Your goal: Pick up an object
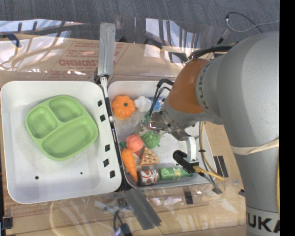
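My gripper [154,123] reaches down into the right bin [206,132], just above a green broccoli-like toy [151,139]. Left of that toy lies a pink-red round toy [133,142]. Below it are a pizza slice [148,157] and a carrot [129,164]. An orange pumpkin [122,106] sits at the bin's far left, with a white object [142,103] beside it and a blue thing [156,104] partly hidden by the arm. A green bottle with a red label [164,175] lies along the near wall. I see nothing held.
The left bin [14,132] holds a green divided plate [62,126]. The grey arm with its orange band [187,95] covers the right side of the right bin. Cardboard [49,58] lies behind both bins.
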